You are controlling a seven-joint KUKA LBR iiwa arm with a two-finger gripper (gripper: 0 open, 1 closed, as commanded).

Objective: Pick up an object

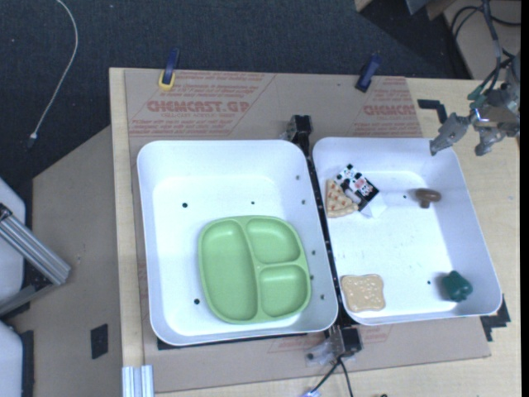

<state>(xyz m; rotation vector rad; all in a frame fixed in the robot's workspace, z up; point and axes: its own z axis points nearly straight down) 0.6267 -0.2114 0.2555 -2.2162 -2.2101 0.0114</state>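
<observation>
Single fixed camera, mounted above the bench [248,106], looking down at a slant. Both white bins fall fully within frame: left bin [165,222], right bin [471,222]. Standoff appears moderate; dark floor shows beyond the bench's far edge.

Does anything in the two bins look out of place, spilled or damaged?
Nothing stands out. The green plate lies flat in the left bin. In the right bin, the toast, the green object, the brown piece and the small pile lie apart, nothing spilled.
</observation>
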